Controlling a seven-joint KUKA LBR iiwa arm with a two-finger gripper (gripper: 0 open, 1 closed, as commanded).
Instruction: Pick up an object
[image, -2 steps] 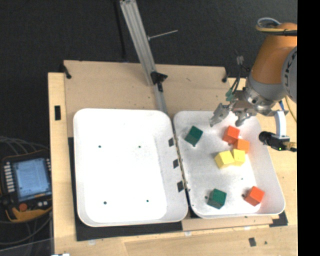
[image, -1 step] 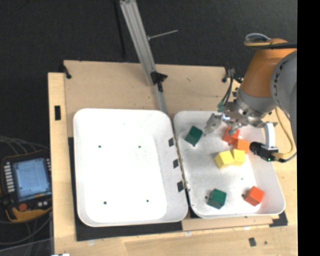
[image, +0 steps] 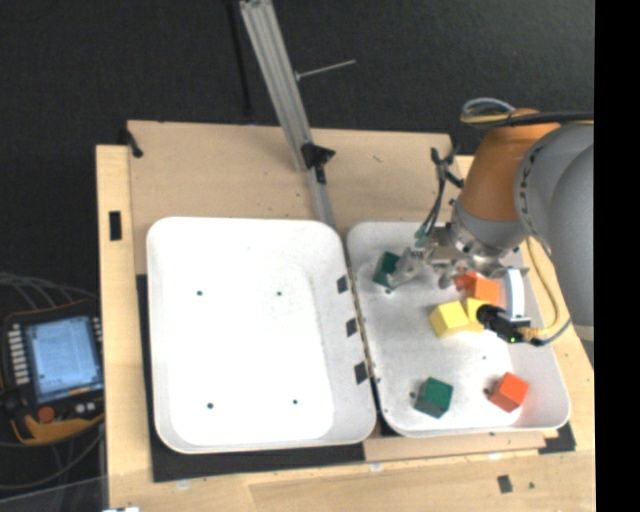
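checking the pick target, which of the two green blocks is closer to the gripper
The green block at the right bin's upper left, beside the gripper. The other green block lies near the bin's front edge, well away.

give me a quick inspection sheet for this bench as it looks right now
surface: wooden bench bearing two white bins, left bin and right bin
job's things: in the right bin, yellow block, two green blocks, two orange blocks
clutter: nothing seen
grippers: gripper low over the right bin's far end, beside the far green block; grasp unclear
cables: wires along the arm's wrist; cable bundle by the pendant
surroundings: handheld pendant at left, metal pole, dark floor
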